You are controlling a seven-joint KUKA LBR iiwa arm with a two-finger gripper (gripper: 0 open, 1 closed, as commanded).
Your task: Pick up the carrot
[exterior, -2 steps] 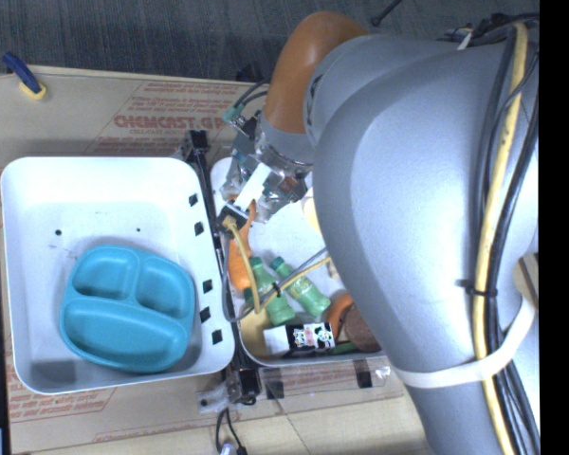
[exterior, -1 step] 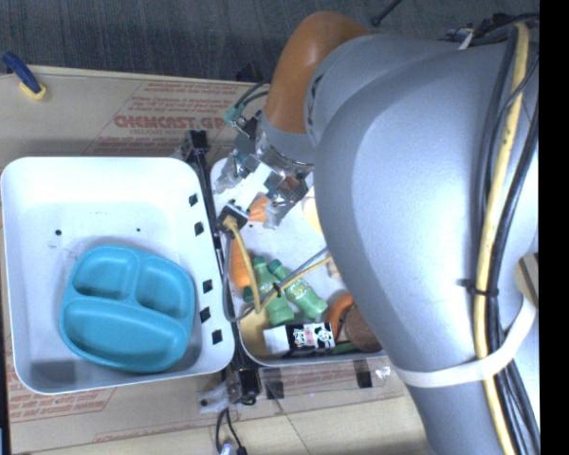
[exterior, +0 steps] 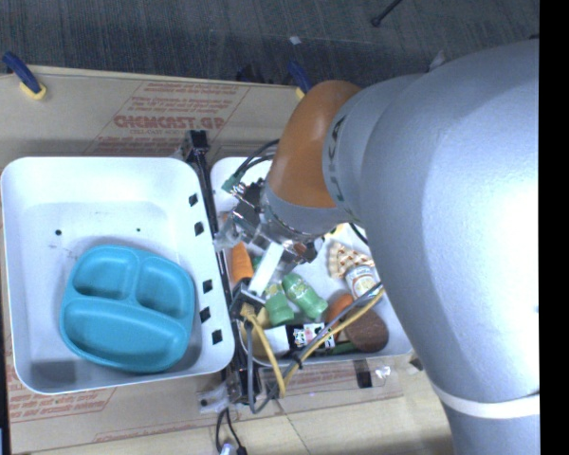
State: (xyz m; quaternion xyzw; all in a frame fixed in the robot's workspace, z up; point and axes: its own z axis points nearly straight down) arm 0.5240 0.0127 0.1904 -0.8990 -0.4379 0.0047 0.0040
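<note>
The carrot (exterior: 240,263) is a short orange piece lying against the left wall of the right bin (exterior: 395,347), next to the divider between the bins. My gripper (exterior: 260,257) is low in the right bin, just to the right of the carrot and very close to it. The grey arm with its orange band (exterior: 308,154) hangs over most of that bin and hides its far and right parts. Nothing can be made out as held.
The left bin (exterior: 38,207) holds a blue sectioned tray (exterior: 128,306). Crowded in the right bin near the gripper are green items (exterior: 302,299), a brown rounded item (exterior: 365,331), an orange-red piece (exterior: 339,305), a dark bottle (exterior: 303,335) and a pizza-like wedge (exterior: 341,255). Yellow cable (exterior: 266,354) loops at the front.
</note>
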